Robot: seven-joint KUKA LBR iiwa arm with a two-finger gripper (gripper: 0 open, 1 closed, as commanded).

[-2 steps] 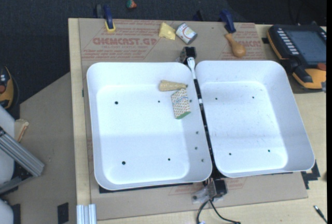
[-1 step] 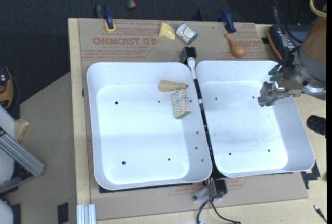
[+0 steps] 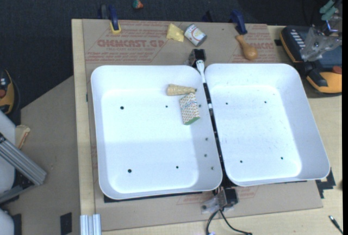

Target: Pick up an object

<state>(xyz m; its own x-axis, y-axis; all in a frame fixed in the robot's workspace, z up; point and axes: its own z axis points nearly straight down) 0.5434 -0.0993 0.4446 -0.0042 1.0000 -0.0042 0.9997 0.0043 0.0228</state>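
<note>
Packet [image 3: 189, 108] lying flat in the left bin [image 3: 109, 119], toward its upper right part, near the wall shared with the right bin [image 3: 304, 119]. Small, soft-looking, roughly rectangular, printed with a fine green and white pattern; print too small to read. Long axis running up and down the view with a slight tilt, top end toward the far rim, lower end rounded and greenish. Just above it, touching or nearly so, a tan cone-shaped piece [image 3: 180, 90] with a rough, ridged surface, lying on its side, long axis crosswise, narrow end pointing right.

Both bins shallow, smooth white plastic with rounded corners and small dark holes in the floor; faint speckling across the right one. Under them a brown cardboard sheet [image 3: 87, 54] with red lettering, partly covered by the bins. On the sheet beyond the bins: a yellow wedge [image 3: 175, 32], a small white box [image 3: 195, 35], an orange-brown pear-shaped piece [image 3: 247, 48], and two blue clamps [image 3: 113, 16] at the far edge.

Black strip [image 3: 199, 57] between the bins, mostly hidden in the gap. Equipment at the right side of the bench cut off and blurred. Tool state: cannot tell.
</note>
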